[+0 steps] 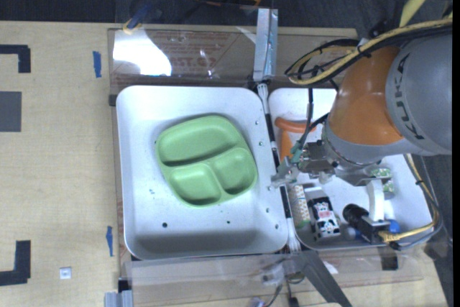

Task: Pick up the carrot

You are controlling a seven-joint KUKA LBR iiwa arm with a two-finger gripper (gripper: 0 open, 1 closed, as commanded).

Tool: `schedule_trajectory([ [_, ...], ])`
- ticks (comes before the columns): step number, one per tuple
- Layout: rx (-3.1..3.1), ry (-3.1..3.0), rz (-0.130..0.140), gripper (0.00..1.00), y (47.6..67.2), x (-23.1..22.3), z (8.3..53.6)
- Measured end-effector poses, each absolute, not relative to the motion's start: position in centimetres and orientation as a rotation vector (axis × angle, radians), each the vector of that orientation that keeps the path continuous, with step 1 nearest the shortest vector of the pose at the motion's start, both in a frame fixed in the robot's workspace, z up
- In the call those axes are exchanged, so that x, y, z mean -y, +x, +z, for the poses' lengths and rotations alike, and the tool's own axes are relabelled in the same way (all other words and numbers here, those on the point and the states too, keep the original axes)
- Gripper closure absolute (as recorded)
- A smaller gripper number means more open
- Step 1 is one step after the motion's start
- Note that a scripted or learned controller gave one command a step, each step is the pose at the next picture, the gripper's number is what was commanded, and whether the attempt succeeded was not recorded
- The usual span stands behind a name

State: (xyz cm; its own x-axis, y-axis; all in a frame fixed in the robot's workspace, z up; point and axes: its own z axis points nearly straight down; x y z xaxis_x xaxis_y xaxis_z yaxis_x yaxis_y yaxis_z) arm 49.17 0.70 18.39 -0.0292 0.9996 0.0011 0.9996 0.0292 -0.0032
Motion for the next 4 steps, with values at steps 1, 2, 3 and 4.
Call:
schedule_trajectory([
  [1,2.251,-2.188,0.002,1.0,49.2,-0.7,19.3],
  [2,2.251,-2.188,0.002,0.0,49.2,-0.7,19.3],
  [3,1.884,-2.51,0.004,0.0,47.9,4.9,18.4],
  [4,2.451,-1.968,-0.002,0.0,54.0,-1.5,18.4],
])
